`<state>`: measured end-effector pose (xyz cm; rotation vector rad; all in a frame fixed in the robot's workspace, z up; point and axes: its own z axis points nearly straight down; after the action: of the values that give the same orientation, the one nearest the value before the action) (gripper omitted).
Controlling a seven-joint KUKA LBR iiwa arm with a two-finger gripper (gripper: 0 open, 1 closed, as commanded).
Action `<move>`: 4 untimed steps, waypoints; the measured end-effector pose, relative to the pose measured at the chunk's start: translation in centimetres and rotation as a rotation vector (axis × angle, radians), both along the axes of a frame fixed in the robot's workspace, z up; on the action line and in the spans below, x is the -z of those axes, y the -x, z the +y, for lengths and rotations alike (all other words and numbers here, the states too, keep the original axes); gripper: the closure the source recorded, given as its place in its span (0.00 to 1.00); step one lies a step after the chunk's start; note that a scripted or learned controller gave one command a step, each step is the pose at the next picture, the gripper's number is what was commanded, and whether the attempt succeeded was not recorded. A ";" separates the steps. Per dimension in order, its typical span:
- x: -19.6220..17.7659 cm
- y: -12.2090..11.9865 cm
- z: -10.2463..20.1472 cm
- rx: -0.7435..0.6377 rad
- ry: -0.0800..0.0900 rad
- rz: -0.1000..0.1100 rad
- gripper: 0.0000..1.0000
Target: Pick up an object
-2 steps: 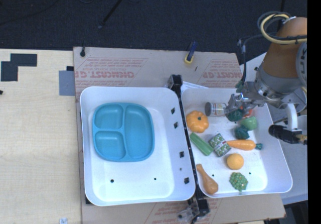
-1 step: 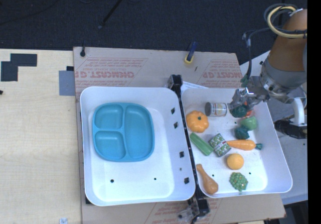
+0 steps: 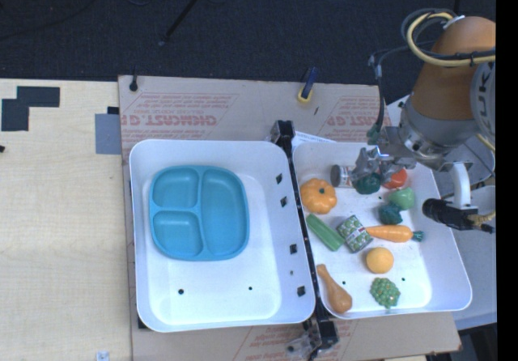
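Observation:
The right bin point(image 3: 441, 270) holds several toy foods. My gripper point(image 3: 368, 168) hangs low over the bin's far part, right above a dark green round piece point(image 3: 368, 184); whether it touches that piece I cannot tell. A red piece point(image 3: 396, 179) lies just to its right, with a light green piece point(image 3: 400, 198) and a darker one point(image 3: 390, 214) below. An orange pumpkin point(image 3: 319, 196) sits at the bin's left. Nearer the front lie a cucumber point(image 3: 324, 232), a green-white packet point(image 3: 353, 233), a carrot point(image 3: 391, 233), an orange ball point(image 3: 379, 260), green grapes point(image 3: 385, 292) and a tan squash point(image 3: 334, 290).
The left bin point(image 3: 162, 303) holds a blue divided plate point(image 3: 199, 212). A black divider point(image 3: 295, 222) runs between the bins. The arm's grey and orange body point(image 3: 449, 84) rises over the right bin's far right corner. A black fitting point(image 3: 449, 214) juts out at the bin's right rim.

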<state>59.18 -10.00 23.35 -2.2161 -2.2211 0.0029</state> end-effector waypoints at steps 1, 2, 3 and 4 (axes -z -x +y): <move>-0.5 0.4 5.5 -0.002 0.000 0.000 1.00; 1.1 1.5 10.2 -0.002 0.000 0.002 1.00; 0.9 3.8 14.4 -0.001 0.000 0.002 1.00; -0.1 3.3 13.9 0.002 0.001 -0.001 1.00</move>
<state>55.87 3.94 23.47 -2.2192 -2.2203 0.0035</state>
